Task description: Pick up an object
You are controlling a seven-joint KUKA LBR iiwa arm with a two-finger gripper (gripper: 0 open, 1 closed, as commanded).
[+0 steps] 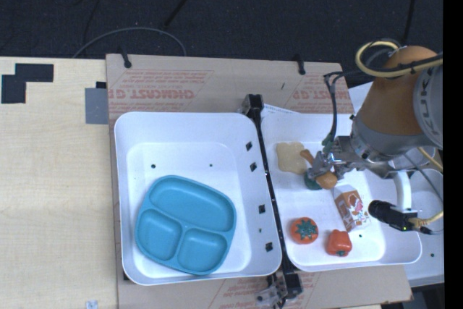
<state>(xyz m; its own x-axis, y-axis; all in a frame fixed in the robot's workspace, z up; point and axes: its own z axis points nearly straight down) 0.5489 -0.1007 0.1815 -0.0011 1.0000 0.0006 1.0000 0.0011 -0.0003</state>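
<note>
Gripper (323,174) lowered in the right bin (405,257), fingers' state indiscernible, touching a brown-and-teal toy (320,179) near the far-left corner; a cream slab (290,156) lies just beside.

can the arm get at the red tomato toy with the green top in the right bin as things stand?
Probably yes. The tomato sits apart from the other red toy and the carton, with bare bin floor around it; the gripper is nearby, above it in view.
</note>
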